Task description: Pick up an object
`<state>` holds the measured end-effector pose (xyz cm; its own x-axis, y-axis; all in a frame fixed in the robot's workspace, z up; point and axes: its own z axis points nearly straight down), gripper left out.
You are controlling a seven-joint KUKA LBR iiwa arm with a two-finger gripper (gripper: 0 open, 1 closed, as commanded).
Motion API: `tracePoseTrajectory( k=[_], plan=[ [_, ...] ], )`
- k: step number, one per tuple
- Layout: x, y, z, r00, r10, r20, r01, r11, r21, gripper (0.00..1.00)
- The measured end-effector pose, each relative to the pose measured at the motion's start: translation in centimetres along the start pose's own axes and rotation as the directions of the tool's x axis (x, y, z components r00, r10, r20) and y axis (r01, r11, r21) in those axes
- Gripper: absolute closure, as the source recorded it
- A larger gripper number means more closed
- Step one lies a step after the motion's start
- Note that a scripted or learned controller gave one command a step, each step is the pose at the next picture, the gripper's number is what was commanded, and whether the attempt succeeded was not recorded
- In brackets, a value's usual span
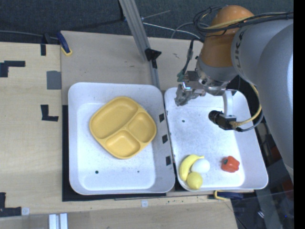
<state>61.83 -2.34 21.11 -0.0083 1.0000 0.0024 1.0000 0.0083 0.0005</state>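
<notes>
The gripper (181,98) hung over the right bin's (248,178) far left corner. I cannot tell its state. A banana (188,163) lay at the near edge.

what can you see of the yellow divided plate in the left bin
The yellow plate looks like smooth moulded plastic, a rounded square turned at an angle to the bin's sides. Raised ridges split it into three compartments: one large at the upper left, two smaller at the right and bottom. All three hold nothing. It lies flat, right way up, on the floor of the left bin, in the bin's upper middle part. It sits apart from the bin walls, with only the floor touching it.
</notes>
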Motion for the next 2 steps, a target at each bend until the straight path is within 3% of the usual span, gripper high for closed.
tracePoseTrajectory(
  k=[1, 2],
  plan=[
    [6.0, 1.7, -0.6, 1.0, 0.0, 0.0, 0.0, 1.0, 0.0, 1.0],
    [11.4, 1.2, -1.6, 1.0, 0.001, 0.0, -0.001, 1.0, 0.001, 1.0]
  ],
)
